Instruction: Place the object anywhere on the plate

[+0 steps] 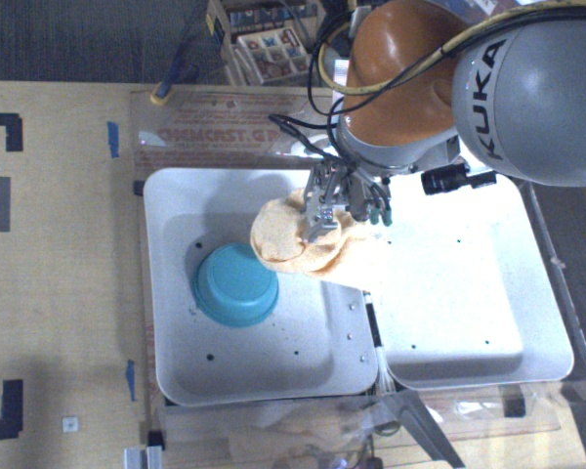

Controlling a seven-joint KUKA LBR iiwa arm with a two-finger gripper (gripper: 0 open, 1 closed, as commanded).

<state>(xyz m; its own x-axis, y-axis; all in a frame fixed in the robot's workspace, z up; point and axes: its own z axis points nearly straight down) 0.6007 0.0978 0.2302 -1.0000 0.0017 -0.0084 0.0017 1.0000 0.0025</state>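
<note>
A tan, floppy flat object like a flatbread [291, 242] hangs at the upper right of the left bin [176, 213], above the bin floor. My gripper [322, 221] is right on its upper right part and appears shut on it, with the fingers pinching its edge. A blue upturned plate or bowl [236, 283] lies in the left bin, just down and left of the tan object, and the tan object's lower edge nearly overlaps its rim.
The right bin [469, 291] lies beside the left one, with the arm's orange band [400, 57] and grey body over its back edge. Boxes and cables sit beyond the bench at the top.
</note>
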